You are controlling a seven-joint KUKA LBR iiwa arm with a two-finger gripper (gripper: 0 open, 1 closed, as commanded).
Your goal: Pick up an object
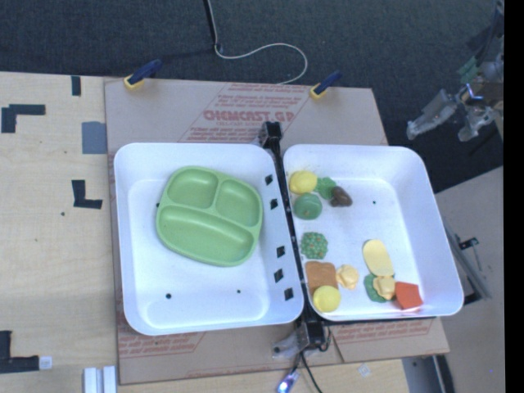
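The right bin (409, 178) holds several toy foods: a yellow lemon (303, 181), a green round piece (308, 207), a dark brown piece (341, 196), a green broccoli (313, 244), a brown toast (319, 270), a yellow ball (326, 299), a yellow oval (377, 257) and an orange-red block (408, 295). My gripper (444, 128) hangs beyond the right bin's far right corner, over the dark floor. Its two grey fingers stand apart with nothing between them, so it is open.
A green divided plate (210, 214) lies in the left bin (131, 219). A black divider (282, 219) runs between the bins. Blue-and-yellow clamps (142, 73) (325, 83) pin the cardboard sheet at the back, and a white cable (262, 51) loops behind it.
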